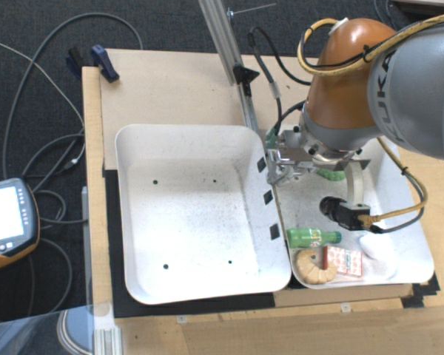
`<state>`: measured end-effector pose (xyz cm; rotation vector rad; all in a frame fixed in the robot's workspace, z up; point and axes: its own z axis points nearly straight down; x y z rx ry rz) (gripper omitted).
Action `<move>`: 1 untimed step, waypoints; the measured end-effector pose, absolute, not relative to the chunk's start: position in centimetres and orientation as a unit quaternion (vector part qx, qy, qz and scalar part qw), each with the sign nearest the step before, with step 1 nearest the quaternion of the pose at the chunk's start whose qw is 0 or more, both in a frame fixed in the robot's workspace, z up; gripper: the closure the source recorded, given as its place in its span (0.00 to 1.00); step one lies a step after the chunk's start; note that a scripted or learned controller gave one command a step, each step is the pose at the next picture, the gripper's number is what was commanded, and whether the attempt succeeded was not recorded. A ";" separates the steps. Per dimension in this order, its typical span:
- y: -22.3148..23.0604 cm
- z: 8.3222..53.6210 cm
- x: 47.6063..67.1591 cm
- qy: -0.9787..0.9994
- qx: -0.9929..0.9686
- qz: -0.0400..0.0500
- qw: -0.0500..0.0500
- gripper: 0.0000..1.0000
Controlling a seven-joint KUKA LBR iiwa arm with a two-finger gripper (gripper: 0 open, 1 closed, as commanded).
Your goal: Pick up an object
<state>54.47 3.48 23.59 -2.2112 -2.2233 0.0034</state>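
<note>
- Hovering low over right bin (418,220) far-left corner, gripper (292,161); jaw state hidden, cannot tell.
- Nothing visibly lifted; pick not done.
- Candidates at near edge: green bottle (313,236), donut (316,266), red-white packet (343,262).

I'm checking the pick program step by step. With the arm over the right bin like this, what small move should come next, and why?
Probably a short shift toward the bin's near edge. The gripper sits low at the far left of the right bin, while the green bottle, the round pastry and the red packet lie nearer the camera, apart from it.
</note>
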 end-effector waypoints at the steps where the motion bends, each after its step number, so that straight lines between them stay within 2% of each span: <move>1: 8.0 23.1 51.7 -0.709 -0.705 0.001 0.003 1.00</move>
